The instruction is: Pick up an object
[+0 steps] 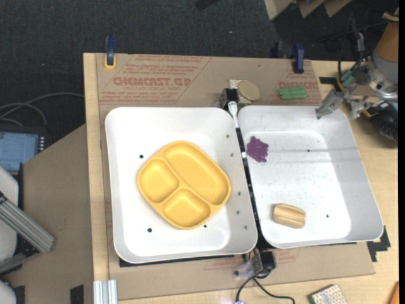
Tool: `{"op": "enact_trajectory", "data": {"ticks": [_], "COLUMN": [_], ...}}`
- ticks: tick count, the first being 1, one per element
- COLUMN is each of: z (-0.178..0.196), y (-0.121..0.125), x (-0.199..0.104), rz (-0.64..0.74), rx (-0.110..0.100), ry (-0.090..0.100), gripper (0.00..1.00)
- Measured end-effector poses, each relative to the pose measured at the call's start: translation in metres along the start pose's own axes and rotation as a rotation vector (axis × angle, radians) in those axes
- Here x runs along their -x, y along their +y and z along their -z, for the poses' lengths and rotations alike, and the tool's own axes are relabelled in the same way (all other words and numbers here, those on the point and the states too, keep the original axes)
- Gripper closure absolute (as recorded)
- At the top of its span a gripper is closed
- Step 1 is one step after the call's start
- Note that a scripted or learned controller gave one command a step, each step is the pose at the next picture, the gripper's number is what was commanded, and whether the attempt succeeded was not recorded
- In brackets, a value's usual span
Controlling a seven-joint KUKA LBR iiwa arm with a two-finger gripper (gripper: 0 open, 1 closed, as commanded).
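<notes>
From my remote seat I see the tool (330, 104) poised at the far right corner of the right bin (361, 170), just over its back rim. Its fingers are too small and blurred for me to tell how they stand, and nothing shows between them.

The likeliest thing to pick, a tan bread roll (289, 215), lies on the right bin's floor near its front edge. From the tool it sits toward the front of the counter (158, 75) and somewhat left, well apart from it. Its long axis runs roughly left to right, so I judge a grip across its short width would suit.

A purple bunch of grapes (257, 149) lies near that bin's left wall, nearer the tool. A yellow divided plate (183, 183) rests in the left bin (126, 132), farthest off.
</notes>
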State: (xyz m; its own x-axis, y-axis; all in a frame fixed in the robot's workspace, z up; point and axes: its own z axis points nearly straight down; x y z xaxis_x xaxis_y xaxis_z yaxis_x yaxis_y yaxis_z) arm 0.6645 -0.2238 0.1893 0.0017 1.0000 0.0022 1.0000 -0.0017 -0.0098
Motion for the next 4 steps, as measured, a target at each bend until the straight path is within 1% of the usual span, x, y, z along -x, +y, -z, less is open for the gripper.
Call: {"op": "enact_trajectory", "data": {"ticks": [1, 2, 3, 4], "z": [-0.106, 0.115, -0.034, -0.109], "y": [0.003, -0.027, -0.039, 0.004], "x": [-0.013, 0.001, -0.016, -0.039], "rz": [0.004, 0.0, 0.001, 0.005], "rx": [-0.001, 0.027, 0.002, 0.01], "ry": [0.013, -0.01, 0.001, -0.002], "gripper": [0.0, 0.0, 0.0, 0.0]}}
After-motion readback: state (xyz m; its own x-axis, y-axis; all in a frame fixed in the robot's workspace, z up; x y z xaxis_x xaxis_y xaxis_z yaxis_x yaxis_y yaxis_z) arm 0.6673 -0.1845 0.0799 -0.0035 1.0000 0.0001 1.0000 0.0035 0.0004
